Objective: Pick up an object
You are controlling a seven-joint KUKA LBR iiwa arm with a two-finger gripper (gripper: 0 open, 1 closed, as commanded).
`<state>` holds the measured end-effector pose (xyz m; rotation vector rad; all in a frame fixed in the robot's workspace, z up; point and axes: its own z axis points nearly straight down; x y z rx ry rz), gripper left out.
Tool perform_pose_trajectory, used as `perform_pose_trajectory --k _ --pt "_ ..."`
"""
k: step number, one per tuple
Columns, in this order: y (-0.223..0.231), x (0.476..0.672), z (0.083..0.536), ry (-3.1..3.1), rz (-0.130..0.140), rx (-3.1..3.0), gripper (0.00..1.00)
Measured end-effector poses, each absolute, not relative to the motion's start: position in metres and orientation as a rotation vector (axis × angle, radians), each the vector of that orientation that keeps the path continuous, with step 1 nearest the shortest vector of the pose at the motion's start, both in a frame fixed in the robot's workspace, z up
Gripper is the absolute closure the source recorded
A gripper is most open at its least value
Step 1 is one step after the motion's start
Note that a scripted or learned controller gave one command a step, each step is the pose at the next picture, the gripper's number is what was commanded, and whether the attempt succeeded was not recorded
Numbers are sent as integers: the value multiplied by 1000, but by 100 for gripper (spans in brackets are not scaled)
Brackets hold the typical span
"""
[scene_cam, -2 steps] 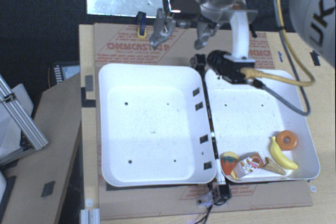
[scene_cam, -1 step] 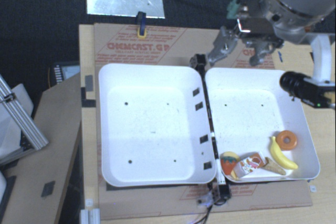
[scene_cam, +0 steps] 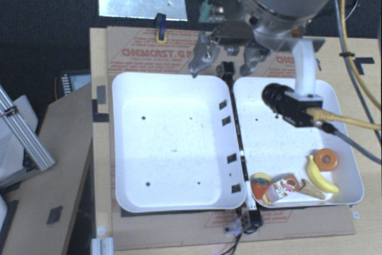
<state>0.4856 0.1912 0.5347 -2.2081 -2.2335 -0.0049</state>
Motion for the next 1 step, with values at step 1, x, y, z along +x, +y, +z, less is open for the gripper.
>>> perform_pose_trajectory --k 1 --pt "187 487 546 -2231 -9 -2214 100"
